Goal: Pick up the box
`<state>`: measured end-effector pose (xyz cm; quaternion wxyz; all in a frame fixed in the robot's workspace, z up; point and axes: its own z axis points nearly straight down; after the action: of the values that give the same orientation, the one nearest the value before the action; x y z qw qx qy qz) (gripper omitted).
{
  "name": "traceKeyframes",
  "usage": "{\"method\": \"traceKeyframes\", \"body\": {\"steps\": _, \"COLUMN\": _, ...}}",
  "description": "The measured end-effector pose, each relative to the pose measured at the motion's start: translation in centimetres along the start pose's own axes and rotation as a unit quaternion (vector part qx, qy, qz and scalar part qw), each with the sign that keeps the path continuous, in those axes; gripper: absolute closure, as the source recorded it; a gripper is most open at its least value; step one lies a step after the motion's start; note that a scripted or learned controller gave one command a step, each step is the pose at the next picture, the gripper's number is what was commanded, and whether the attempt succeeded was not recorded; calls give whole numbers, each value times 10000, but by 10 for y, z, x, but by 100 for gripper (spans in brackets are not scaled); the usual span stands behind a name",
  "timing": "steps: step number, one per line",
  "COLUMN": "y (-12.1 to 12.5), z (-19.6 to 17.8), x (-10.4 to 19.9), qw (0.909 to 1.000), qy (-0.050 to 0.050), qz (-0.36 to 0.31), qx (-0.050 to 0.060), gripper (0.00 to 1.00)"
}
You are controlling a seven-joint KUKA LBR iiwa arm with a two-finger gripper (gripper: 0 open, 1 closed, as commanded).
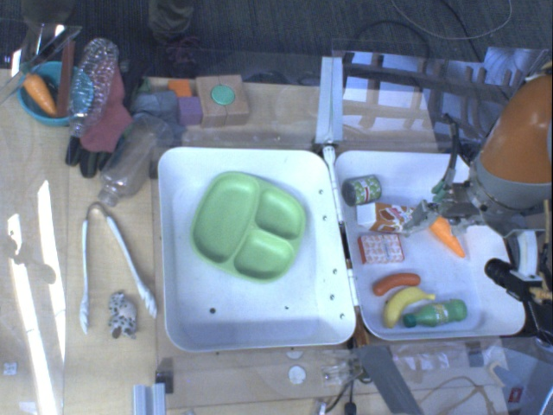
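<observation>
Two white bins sit side by side. The left bin [173,258] holds one green divided plate [249,225]. The right bin [497,318] holds one box [381,249] mid-left, one can [361,189], one sausage [397,283], one banana [404,303], one green bottle [435,313] and one carrot [448,237]. The tool [429,212] hangs above a snack packet [393,218]; I cannot tell its grip, and the arm's bulk hides the bin's far right.

- A green tray [249,225] is seen in the left bin [173,258].
- A can [361,189], carrot [448,237], sausage [397,283], banana [404,303] and green bottle [435,313] are seen in the right bin [497,318].
- Tongs [117,262] are laid on the bench [34,232].
</observation>
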<state>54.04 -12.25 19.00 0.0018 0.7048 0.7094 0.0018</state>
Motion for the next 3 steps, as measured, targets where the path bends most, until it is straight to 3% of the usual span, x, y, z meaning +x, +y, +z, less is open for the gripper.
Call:
{"method": "traceKeyframes", "body": {"steps": 1, "y": 19, "z": 88, "x": 36, "qw": 9997, "qy": -11, "qz": 244, "qx": -98, "gripper": 0}}
{"method": "traceKeyframes", "body": {"steps": 2, "y": 19, "z": 92, "x": 36, "qw": 9997, "qy": -20, "qz": -203, "qx": -166, "gripper": 0}}
{"method": "traceKeyframes", "body": {"steps": 3, "y": 22, "z": 79, "x": 37, "qw": 9996, "qy": -21, "qz": -216, "qx": -204, "gripper": 100}}
